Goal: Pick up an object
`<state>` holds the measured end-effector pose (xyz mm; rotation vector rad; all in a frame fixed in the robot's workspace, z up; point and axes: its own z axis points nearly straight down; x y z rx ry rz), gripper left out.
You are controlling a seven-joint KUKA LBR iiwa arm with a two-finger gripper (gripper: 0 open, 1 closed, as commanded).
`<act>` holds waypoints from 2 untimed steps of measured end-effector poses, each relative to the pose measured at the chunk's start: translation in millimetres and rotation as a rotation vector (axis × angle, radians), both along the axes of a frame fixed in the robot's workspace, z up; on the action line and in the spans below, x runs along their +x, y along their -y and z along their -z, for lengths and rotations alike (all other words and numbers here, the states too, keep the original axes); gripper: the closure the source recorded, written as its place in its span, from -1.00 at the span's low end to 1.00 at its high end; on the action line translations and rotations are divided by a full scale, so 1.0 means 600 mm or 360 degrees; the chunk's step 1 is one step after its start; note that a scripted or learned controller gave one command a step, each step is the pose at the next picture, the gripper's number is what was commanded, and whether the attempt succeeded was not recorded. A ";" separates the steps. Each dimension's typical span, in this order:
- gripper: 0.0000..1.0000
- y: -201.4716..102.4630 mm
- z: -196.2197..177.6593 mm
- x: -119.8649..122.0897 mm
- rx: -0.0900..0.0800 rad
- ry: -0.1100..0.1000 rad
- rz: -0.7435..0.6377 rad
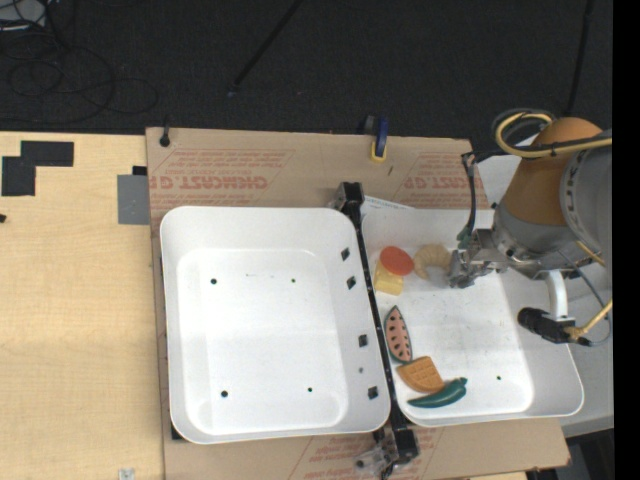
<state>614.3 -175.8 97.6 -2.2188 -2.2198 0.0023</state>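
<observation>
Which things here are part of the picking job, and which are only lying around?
Part of the job: gripper; tan round piece; red round piece; yellow block; watermelon slice; orange wedge; green pepper; right bin.

Just lying about: left bin; blue clamp; cardboard sheet.

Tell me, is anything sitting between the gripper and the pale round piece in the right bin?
Nothing visible. The gripper hangs over the right bin, right beside the pale round piece, with bare bin floor between them. The orange-red piece and yellow block lie farther left.
</observation>
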 end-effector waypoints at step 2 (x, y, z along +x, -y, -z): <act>1.00 -0.097 -0.203 -0.103 0.0006 0.0005 -0.0016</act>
